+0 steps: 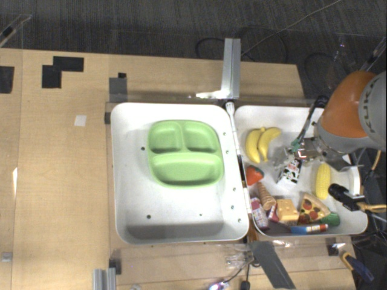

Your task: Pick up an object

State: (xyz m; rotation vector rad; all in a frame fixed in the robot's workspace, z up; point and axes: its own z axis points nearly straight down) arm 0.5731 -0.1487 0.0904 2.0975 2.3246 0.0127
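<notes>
Nearest the camera, along the right bin's (360,225) front edge, lie a pizza slice (313,206) and a marker (307,228). Farther back the pincer (290,171) hangs between the corn cob (323,180) and two bananas (262,142); whether it is clenched I cannot tell. Leftward, a green tray (184,151) fills the other bin (130,180).

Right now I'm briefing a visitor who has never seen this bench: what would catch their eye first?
Probably the green divided plate, alone in the middle of the left bin. Next, the right bin crowded with toy food: yellow bananas near its top left, a corn cob at right, a pizza slice lower down. The arm's orange band hangs over that bin's right side.
</notes>
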